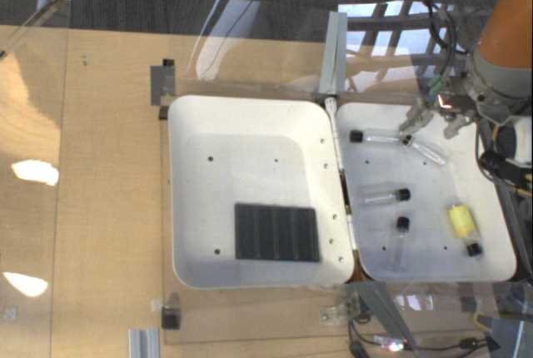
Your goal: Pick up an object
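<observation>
Claw point(434, 121) near right bin point(500, 269) back edge, seemingly open

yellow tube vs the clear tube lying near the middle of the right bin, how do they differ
The yellow tube is opaque yellow, while the clear tube is see-through. The yellow tube lies at a slant near the bin's right side; the clear tube lies nearly level, more central. Both have a black cap and rest flat in the right bin.
</observation>
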Action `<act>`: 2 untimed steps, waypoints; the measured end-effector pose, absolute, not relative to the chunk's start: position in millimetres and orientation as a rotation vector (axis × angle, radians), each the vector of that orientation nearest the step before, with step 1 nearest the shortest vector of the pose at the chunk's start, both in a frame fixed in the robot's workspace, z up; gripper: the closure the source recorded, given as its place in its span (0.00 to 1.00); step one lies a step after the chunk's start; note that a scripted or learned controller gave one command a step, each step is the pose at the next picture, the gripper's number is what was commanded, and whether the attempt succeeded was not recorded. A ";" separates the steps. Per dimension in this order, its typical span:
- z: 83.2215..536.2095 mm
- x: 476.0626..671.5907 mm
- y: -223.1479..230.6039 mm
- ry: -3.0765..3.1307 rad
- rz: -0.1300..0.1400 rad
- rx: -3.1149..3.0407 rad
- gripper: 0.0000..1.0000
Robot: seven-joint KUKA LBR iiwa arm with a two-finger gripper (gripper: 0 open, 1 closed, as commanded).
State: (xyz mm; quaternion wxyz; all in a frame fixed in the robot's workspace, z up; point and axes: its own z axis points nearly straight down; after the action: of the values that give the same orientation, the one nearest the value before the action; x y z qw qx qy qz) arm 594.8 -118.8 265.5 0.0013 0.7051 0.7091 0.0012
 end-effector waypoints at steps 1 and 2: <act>155.3 521.9 -142.1 2.239 0.003 2.201 0.00; 90.8 512.0 -187.6 2.249 0.015 2.171 0.00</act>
State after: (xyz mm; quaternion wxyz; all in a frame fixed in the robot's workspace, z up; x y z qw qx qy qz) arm 512.0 -187.6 90.8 0.0079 0.6944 0.7196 0.0047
